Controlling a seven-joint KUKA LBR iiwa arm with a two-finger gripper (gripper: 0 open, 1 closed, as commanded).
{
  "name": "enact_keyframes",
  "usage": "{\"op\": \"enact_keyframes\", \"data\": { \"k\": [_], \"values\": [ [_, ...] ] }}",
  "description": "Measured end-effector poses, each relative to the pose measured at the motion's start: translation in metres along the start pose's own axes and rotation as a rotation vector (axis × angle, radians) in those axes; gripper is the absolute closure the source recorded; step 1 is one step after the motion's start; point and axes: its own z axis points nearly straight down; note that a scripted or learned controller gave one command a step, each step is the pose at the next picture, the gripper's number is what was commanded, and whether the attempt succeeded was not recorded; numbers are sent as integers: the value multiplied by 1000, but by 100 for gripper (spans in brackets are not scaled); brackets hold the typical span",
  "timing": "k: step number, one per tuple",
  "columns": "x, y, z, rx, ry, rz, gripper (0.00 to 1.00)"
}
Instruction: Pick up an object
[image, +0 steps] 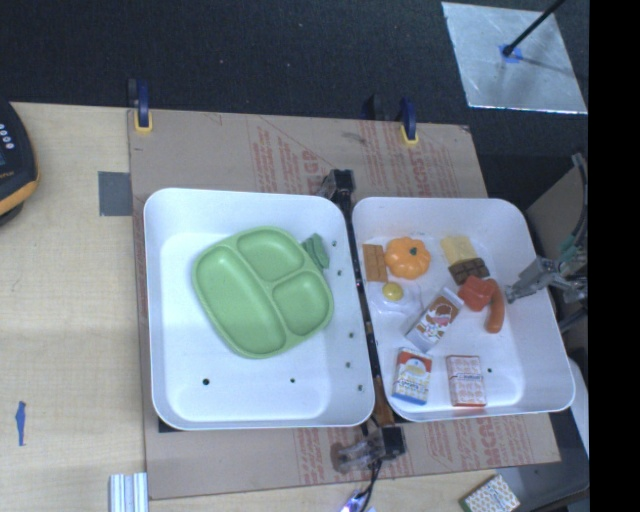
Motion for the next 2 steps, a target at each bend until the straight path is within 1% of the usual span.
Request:
{"op": "enact_keyframes", "data": {
  "k": [1,2],
  "values": [
    [1,14,158,-6,-2,1,0],
    [24,62,174,-2,0,-5,0]
  ]
}}
